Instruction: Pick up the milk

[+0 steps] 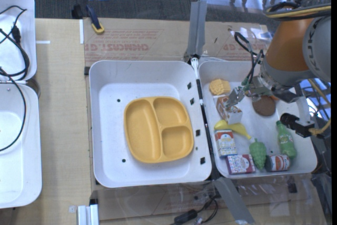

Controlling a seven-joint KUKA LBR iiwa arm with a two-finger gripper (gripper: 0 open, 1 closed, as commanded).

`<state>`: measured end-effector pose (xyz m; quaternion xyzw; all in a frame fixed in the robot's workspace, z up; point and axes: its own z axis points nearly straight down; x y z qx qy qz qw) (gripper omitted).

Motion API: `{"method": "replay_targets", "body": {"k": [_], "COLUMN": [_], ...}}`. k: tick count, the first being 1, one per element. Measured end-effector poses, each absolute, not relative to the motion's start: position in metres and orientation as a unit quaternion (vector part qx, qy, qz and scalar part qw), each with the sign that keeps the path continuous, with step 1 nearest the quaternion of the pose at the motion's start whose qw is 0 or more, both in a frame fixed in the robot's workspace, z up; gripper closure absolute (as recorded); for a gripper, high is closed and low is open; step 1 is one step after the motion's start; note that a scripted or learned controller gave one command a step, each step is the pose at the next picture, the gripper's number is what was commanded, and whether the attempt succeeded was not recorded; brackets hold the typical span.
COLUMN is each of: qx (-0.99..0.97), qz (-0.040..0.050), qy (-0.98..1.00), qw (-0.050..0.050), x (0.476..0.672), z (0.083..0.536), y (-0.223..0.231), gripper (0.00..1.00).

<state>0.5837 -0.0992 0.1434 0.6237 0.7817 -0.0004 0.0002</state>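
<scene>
A small white and red milk carton (229, 109) stands tilted in the right bin (305, 163), near its left wall. My gripper (236, 97) comes down from the right onto the carton's upper end and is shut on it, the top edge sitting between the two fingers. The grey arm with its orange band (288, 47) hangs over the bin's back right part. The carton's lower end looks close to the bin floor, next to a banana (238, 128).
The right bin also holds a waffle (219, 86), a brown cookie (264, 106), a second carton (225, 143), a red box (240, 164), a green vegetable (258, 152), a can (277, 162) and a green bottle (285, 139). A yellow divided plate (158, 129) lies in the left bin (105, 113).
</scene>
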Motion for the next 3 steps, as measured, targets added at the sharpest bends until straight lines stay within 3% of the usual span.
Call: {"method": "replay_targets", "body": {"k": [1, 2, 3], "qx": [0.651, 0.652, 0.626], "qz": [0.002, 0.0026, -0.0006], "qy": [0.759, 0.758, 0.78], "qw": [0.002, 0.003, 0.0], "x": [0.616, 0.617, 0.619], "z": [0.095, 0.105, 0.191], "y": [-0.098, -0.099, -0.029], "gripper": [0.0, 1.0, 1.0]}}
